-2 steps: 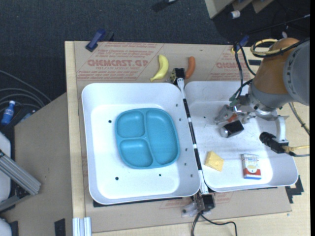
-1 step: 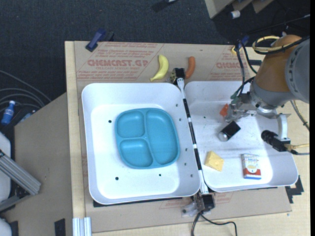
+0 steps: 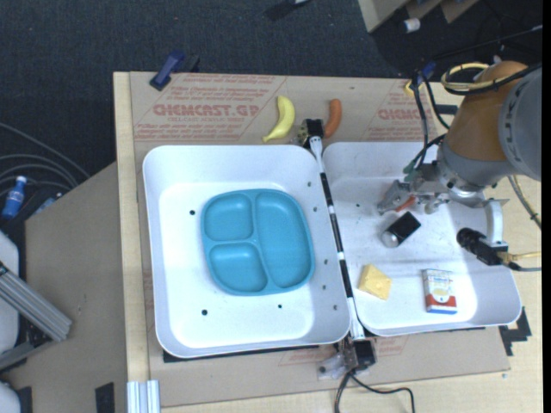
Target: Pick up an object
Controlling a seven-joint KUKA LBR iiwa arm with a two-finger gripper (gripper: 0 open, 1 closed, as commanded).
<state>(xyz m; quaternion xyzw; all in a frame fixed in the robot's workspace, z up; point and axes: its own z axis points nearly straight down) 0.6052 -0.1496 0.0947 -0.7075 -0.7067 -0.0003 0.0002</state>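
right white bin (image 3: 482, 312) holds a small black-and-silver object (image 3: 400, 228); end effector (image 3: 411, 194) grip state unclear.

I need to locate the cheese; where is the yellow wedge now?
The yellow wedge lies in the right bin, near its front left corner, left of the small carton.

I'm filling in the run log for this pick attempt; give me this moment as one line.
arm: over right bin | pincer: low, above black block | grip: unclear | unpicked: yellow wedge, small box | left bin: blue tray
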